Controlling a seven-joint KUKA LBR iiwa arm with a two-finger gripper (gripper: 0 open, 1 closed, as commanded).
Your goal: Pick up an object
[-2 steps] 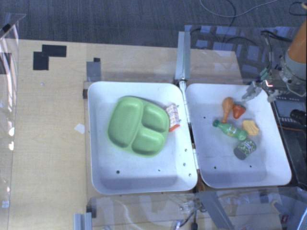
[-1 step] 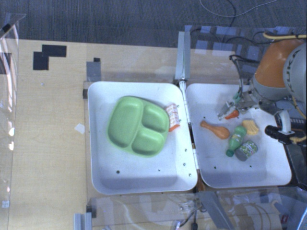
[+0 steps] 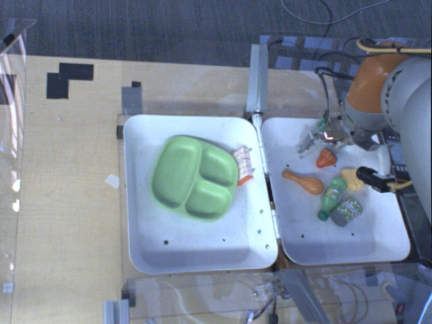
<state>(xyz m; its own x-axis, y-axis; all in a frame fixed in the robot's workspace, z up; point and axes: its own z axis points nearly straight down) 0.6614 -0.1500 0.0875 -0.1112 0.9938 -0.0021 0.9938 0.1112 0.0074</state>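
Observation:
The right bin [image 3: 351, 248] holds several small things: a red strawberry-shaped toy [image 3: 327, 158], an orange-brown drumstick-shaped toy [image 3: 304, 180], a green bottle [image 3: 332, 198] lying on its side, a grey-green can [image 3: 347, 210] and a yellow piece [image 3: 351, 179]. My gripper [image 3: 322, 140] hangs over the far part of this bin, just beyond the red toy and close to it. Its fingers look open, with nothing between them. The arm's grey body and orange band fill the right edge.
In the left bin [image 3: 196, 252] lies a large green divided plate [image 3: 192, 176], with a small white and orange packet [image 3: 243, 163] at its right side. A metal divider post [image 3: 256, 79] stands between the bins at the back.

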